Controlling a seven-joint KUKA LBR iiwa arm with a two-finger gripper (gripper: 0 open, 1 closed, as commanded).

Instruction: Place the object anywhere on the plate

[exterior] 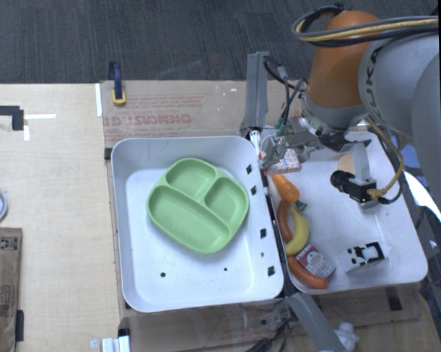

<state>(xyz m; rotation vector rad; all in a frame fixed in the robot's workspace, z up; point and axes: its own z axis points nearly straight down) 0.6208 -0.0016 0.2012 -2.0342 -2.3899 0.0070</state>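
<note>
left bin [128, 232]: just a green three-section plate [198, 204] | right bin [396, 230]: carrot [284, 188], banana [298, 232], hot dog [305, 273], red packet [317, 262] stacked along wall nearest plate, little black-and-white thing [364, 255] further off | gripper [277, 149]: over right bin's far corner by plate, fingers closed/open? can't tell | small packet [286, 161] right under it

The arm [390, 65] hides the right bin's [397, 274] corner at two o'clock; the gripper [277, 151] fingers are too cluttered to read.
</note>
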